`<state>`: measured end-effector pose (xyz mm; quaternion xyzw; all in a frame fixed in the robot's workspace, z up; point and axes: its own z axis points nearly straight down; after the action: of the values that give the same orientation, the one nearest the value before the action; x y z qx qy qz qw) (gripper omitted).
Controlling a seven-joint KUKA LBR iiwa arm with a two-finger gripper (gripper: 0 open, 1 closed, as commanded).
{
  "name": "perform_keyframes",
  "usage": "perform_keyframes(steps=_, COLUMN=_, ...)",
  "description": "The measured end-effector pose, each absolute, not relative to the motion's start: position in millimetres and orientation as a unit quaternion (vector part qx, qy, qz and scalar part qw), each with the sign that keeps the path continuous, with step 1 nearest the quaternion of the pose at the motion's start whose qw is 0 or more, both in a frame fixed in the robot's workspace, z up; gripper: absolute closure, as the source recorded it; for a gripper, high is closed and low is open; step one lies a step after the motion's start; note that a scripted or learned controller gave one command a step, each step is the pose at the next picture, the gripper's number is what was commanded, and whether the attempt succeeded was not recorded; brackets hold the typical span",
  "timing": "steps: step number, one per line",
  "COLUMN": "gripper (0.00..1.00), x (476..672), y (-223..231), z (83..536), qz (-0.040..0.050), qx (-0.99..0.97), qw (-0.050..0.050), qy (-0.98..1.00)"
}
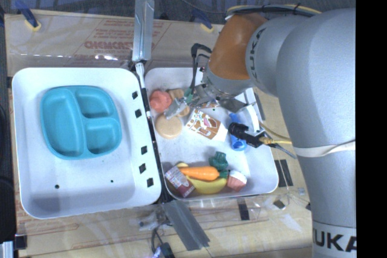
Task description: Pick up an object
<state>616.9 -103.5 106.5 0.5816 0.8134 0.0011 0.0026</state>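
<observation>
While the gripper (184, 103) hangs low in the right bin (266, 181), the pink round object (159, 99) lies just left — seemingly touching; finger spread cannot be told.

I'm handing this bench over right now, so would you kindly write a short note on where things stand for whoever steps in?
Tool: down in the right bin, at its upper left among the toys; the view does not settle its state, and nothing can be confirmed as held.
Right bin contents: pink round toy, tan disc, printed card, blue item, toy carrot, banana.
Left bin: blue divided tray.
Done: arm has reached the toys.
Left: confirm a grasp and lift one object.
</observation>
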Motion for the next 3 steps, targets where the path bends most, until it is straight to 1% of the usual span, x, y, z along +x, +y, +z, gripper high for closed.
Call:
perform_keyframes(steps=1, gripper=1.0, x=615.8, y=-103.6, z=114.1, qz=-0.0004, qx=0.58, qw=0.001, qy=0.815)
perform_keyframes(steps=2, gripper=0.0, x=615.6, y=-103.8, z=113.6, qz=-0.0006, qx=0.58, qw=0.001, qy=0.815)
perform_keyframes(steps=3, gripper=0.0, x=657.5, y=-97.2, z=94.5, qz=-0.0009, qx=0.519, qw=0.0, qy=0.855)
